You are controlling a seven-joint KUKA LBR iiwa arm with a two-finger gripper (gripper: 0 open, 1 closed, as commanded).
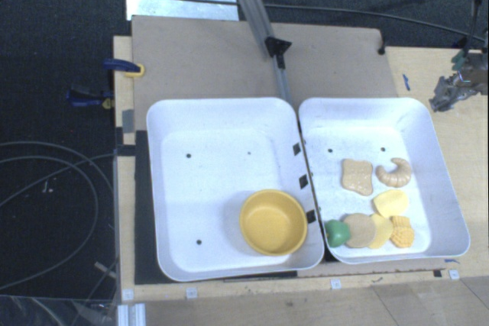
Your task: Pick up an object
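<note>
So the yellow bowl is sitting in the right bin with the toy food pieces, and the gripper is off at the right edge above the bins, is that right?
Not quite. In the camera view the yellow bowl sits in the left bin, alone. The toy food pieces are in the right bin, and the gripper is at the right edge as you said.

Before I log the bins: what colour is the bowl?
Yellow; the bowl shows in the camera view, left bin.

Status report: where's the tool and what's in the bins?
Tool off right bin's far corner, nothing held. Toy food cluster untouched. Yellow bowl in left bin.

Gripper (451, 94) hangs beyond the right bin (435, 141); yellow bowl (273, 222) in left bin (176, 164).
</note>
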